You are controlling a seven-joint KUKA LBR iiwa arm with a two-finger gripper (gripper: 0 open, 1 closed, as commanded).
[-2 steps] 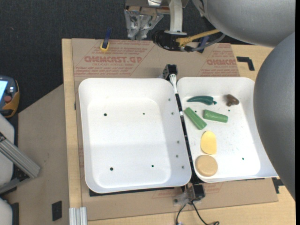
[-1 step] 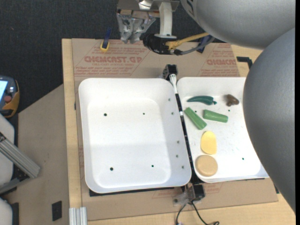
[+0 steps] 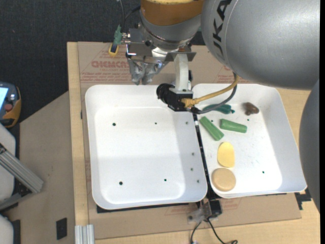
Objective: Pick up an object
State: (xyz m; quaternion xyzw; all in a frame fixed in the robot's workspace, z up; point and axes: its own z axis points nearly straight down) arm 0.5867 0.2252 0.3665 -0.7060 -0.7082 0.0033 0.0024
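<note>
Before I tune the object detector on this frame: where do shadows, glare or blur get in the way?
Camera view: the arm looms large and soft-edged at the top; it throws a grey shadow over the upper half of the left bin, whose lower half is brightly lit; the green pieces, yellow piece and tan disc in the right bin look sharp, without glare.

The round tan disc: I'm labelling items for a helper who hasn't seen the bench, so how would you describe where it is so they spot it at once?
Look at the right-hand white bin, then at its near left corner by the wall shared with the other bin. The round tan disc lies there, just below a yellow oval piece. It is a flat circle, while the green sticks farther back are long.
</note>
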